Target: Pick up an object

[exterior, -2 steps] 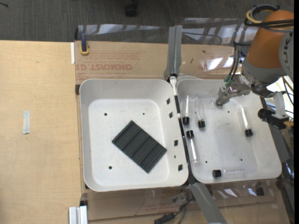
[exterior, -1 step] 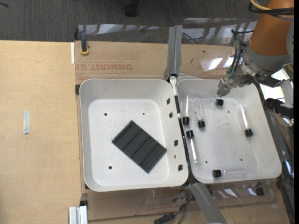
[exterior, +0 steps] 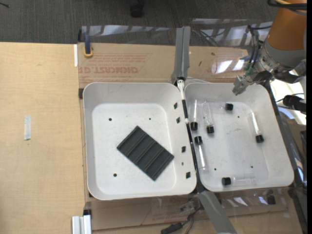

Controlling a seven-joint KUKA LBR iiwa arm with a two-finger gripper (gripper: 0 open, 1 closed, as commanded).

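On the cardboard-covered counter (exterior: 122,65), we see clear black-capped tubes (exterior: 208,118) in the right white bin (exterior: 280,145), below the claw (exterior: 242,84); its grip we cannot tell.

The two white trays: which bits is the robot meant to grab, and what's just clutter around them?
For the job:
gripper
dark ribbed pad in left bin
clear black-capped tubes in right bin

Just lying about:
cardboard sheet
orange clamp
tape strip

Arm's parked up at about 2 o'clock, orange band topmost, wrist angling down-left, gripper (exterior: 242,85) tip pointing toward 8 o'clock.
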